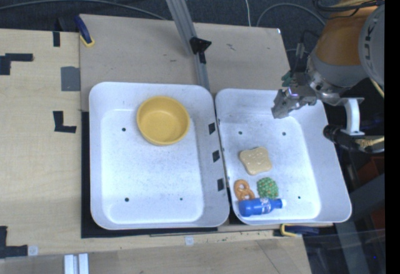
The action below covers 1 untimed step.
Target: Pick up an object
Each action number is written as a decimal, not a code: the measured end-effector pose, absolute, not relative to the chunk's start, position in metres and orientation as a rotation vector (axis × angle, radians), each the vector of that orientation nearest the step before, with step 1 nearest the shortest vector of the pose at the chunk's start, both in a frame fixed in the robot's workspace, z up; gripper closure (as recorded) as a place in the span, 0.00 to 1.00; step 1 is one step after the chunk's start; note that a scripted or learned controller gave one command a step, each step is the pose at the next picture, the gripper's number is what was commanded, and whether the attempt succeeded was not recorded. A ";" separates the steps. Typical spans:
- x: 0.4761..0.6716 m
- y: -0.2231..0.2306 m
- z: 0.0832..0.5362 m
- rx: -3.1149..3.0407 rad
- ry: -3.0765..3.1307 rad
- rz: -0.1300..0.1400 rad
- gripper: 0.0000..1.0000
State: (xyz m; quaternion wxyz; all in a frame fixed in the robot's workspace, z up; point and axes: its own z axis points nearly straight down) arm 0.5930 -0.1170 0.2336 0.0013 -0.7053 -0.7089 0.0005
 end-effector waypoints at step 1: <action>0.587 -0.066 0.223 -2.213 -2.225 0.002 1.00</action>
